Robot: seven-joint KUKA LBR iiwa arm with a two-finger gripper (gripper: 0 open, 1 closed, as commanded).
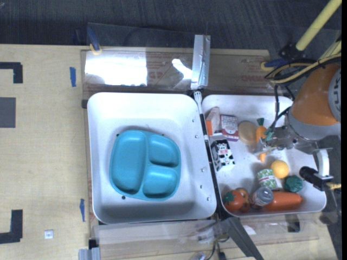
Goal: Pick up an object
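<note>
Where toys crowd, yellow lemon [280,169], round, glossy

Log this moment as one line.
arm: over right bin | pincer: low among toy food beside orange piece | left bin: blue divided tray | lift: not yet

1. The two bins [97,145] looked like smooth white plastic — faintly glossy, catching the light.
2. The blue divided plate [145,164] was matt plastic with a soft sheen.
3. The bench [38,161] showed pale, bare wood, matt and finely grained.
4. A clear sheet [135,66] behind the bins gleamed like glossy plastic.
5. The can [264,195] had a shiny metal top — the carrot [282,200] beside it looked smooth plastic.
6. The arm [320,104] wore a glossy orange band.
</note>
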